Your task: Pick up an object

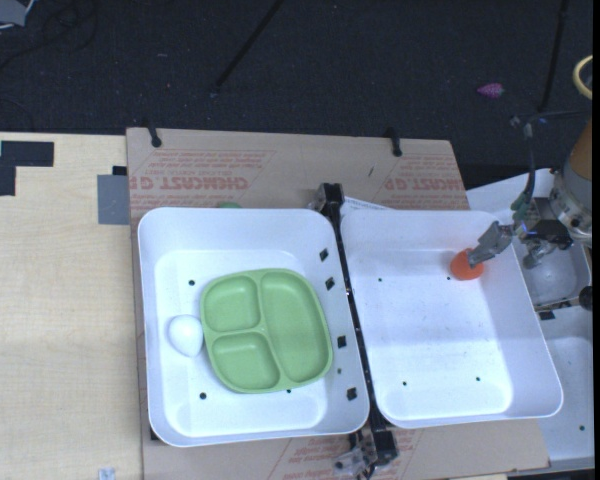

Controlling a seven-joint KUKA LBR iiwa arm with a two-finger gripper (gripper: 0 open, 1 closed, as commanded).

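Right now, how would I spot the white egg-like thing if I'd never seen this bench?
Find the left white bin, the one holding a green divided plate. Against that plate's left edge lies the small white ball. It is round and white, the plate flat and green.

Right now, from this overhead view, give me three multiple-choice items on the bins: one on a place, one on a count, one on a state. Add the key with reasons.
1. Where does the white egg-shaped object lie?
A. In the right bin
B. In the left bin, touching the green tray's left edge
C. On the cardboard

2. How many compartments has the green tray?
A. Two
B. Three
C. Five

3. How does the orange object stand to the gripper?
A. Lying in the right bin at the fingertips
B. Raised clear above the bench
C. Resting on the tray

Key: B, it lies beside the tray; B, two upper sections and one lower; A, it sits on the bin floor.
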